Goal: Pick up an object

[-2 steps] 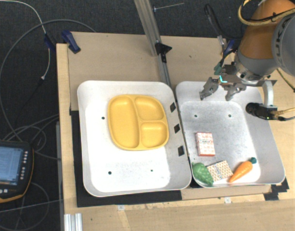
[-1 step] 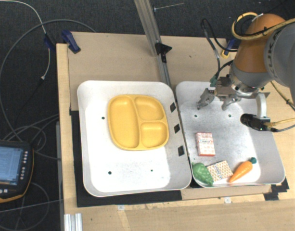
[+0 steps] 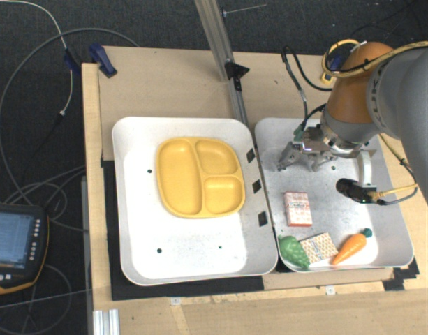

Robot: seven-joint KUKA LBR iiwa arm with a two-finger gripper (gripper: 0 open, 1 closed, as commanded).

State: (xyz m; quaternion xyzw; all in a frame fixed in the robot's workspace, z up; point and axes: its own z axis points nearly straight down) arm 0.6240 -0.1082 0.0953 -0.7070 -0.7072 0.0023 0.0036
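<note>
One carrot [image 3: 350, 248] — tip lower-left, leafy end seemingly upper-right.

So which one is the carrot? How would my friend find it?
Look at the right bin, the one the arm reaches over. Along its near edge lie three small things in a row: a green toy, a patterned packet and the carrot, farthest right. It is the only orange one, pointed, with a little green top.
</note>
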